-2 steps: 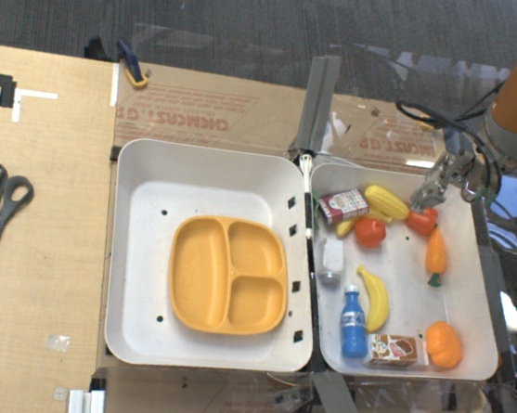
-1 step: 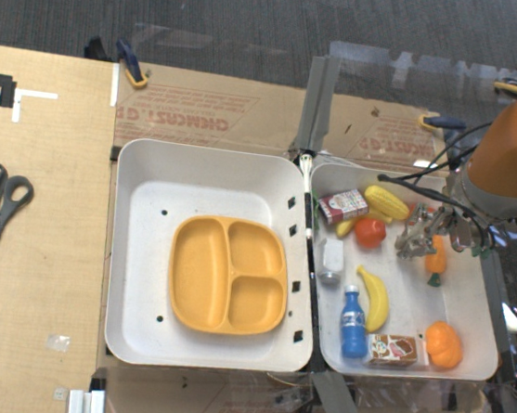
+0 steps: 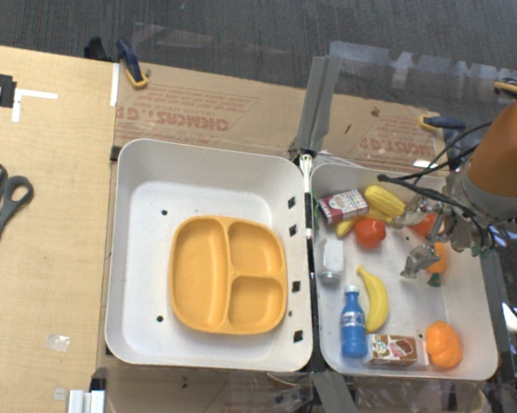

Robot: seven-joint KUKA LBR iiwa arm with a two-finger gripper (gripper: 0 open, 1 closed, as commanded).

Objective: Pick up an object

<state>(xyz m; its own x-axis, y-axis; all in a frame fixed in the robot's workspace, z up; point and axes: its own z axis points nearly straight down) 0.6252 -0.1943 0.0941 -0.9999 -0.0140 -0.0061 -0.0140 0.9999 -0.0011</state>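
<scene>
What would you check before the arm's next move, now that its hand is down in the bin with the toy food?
1. Hand is over the right bin, where the objects lie: ok.
2. An object is seen between its fingers: cannot tell; orange and green bits sit right beside it, but the grip is not clear.
3. Objects left to pick, such as the banana, bottle, tomato and corn: ok.
4. Room around the hand: not ok; it works close to the bin's right wall and cables hang near it.
5. Left bin has the yellow tray lying flat: ok.
</scene>
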